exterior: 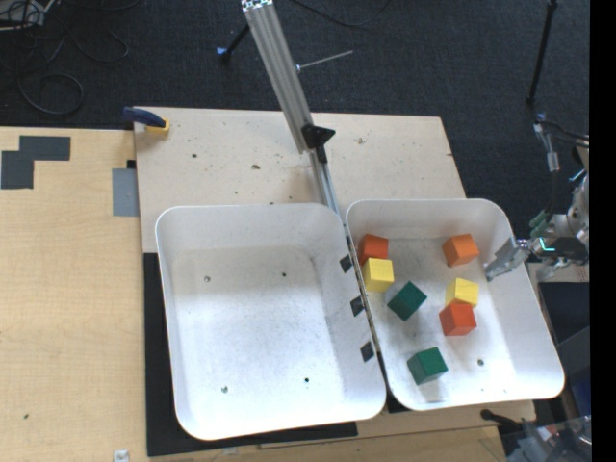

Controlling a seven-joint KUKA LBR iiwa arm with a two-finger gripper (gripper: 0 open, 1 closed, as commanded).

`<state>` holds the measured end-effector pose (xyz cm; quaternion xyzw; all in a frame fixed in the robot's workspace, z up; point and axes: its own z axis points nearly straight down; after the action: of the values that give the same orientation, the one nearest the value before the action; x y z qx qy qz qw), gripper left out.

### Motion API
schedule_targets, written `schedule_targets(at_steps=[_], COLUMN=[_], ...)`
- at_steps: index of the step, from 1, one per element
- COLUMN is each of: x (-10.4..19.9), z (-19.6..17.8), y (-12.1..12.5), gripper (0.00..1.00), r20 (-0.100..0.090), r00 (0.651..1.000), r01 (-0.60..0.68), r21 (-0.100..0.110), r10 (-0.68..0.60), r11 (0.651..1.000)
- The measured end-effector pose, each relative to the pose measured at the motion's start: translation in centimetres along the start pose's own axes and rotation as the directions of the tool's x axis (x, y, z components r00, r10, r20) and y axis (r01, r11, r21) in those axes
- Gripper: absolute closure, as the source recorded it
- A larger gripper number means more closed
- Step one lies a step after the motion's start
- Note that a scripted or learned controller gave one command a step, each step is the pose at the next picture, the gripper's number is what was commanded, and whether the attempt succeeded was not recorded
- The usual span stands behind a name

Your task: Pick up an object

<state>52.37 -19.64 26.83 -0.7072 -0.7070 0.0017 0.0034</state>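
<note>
Dark carpet with loose cables surrounds a pale wooden bench (pixel 67 287), which bears two shallow white bins side by side. Far to the left of the fingers, near the bench's back edge, lies a small blue and yellow clamp (pixel 146 119). Next comes the left bin (pixel 192 234), well away from the fingers. A slanted aluminium rail (pixel 279 65) rises from the seam between the bins toward the top of the view.

The right bin (pixel 525 330) holds seven cubes, all to the left of the fingers. Farthest from them sit an orange cube (pixel 374 247) and a yellow cube (pixel 379 273), touching each other by the bin's left wall. A dark green cube (pixel 406 300) lies just right of those, and a second green cube (pixel 427 364) lies nearer the front wall. Closer to the fingers, a red-orange cube (pixel 458 318) touches a small yellow cube (pixel 464 291) behind it. Another orange cube (pixel 460 249) sits nearest the fingers, slightly behind and left of them, apart from them.

The gripper (pixel 502 259) reaches over the bin's right rim; it grips no cube, and whether it is spread or closed cannot be told.
</note>
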Motion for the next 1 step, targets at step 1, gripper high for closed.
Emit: schedule_targets(at_steps=[1], x=[-0.04], z=[-0.20], y=[0.06], gripper=[0.00], r20=[0.001], r00=[1.000], r01=[-0.001], r21=[-0.004], r10=[0.001], r11=[1.000])
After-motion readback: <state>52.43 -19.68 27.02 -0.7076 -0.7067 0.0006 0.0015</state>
